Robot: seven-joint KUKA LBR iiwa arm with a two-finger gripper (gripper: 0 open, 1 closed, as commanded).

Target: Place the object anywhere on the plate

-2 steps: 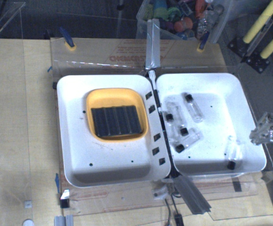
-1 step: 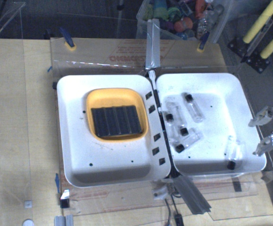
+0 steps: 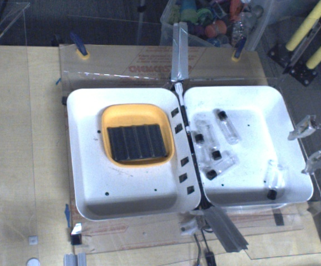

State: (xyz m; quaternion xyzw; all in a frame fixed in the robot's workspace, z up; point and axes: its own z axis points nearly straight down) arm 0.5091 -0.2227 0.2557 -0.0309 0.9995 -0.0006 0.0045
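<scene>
Object: small clear plastic vials with black caps [image 3: 225, 125], scattered in right white bin [image 3: 271, 101] | handling: we judged them light, stiff, slippery (grasp mid-body) | target: yellow square plate [image 3: 135, 113], left bin | gripper state: we couldn't tell

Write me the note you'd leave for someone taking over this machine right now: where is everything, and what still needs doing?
End effector: at the right edge of the right bin, outside the rim; open or shut cannot be told, and nothing is seen held.
Yellow plate: in the left bin, with a dark ribbed object lying flat on it.
Clear vials with black caps: scattered in the right bin, one more vial near its right corner.
Done: one item is on the plate.
Left: if a vial is the intended object, none has been moved yet.
</scene>
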